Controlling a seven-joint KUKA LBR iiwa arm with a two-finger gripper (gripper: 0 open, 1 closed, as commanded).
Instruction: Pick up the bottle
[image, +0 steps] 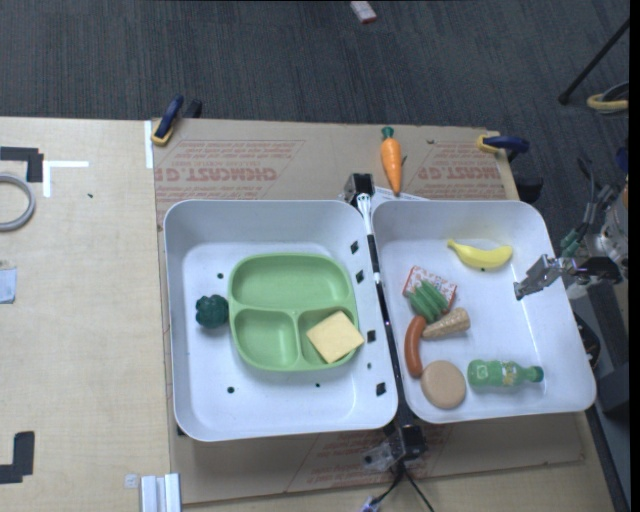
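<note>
**Bottle lying in the right bin, gripper at the bin's edge**

A green bottle is seen lying on its side in the right bin, at about 5 o'clock of that bin, near the front wall. Just beside it, at 9 o'clock, a round bun is placed. A red sausage, a cone and a green vegetable on a small packet are grouped near the bin's centre. A banana is found at 12 o'clock.

The gripper is located at 3 o'clock of the right bin, over its rim, well apart from the bottle. Nothing is seen between its fingers; how far they are opened cannot be told.

In the left bin, a green divided tray holds a yellow block, and a broccoli lies at 9 o'clock of it. A carrot lies behind the bins.
</note>
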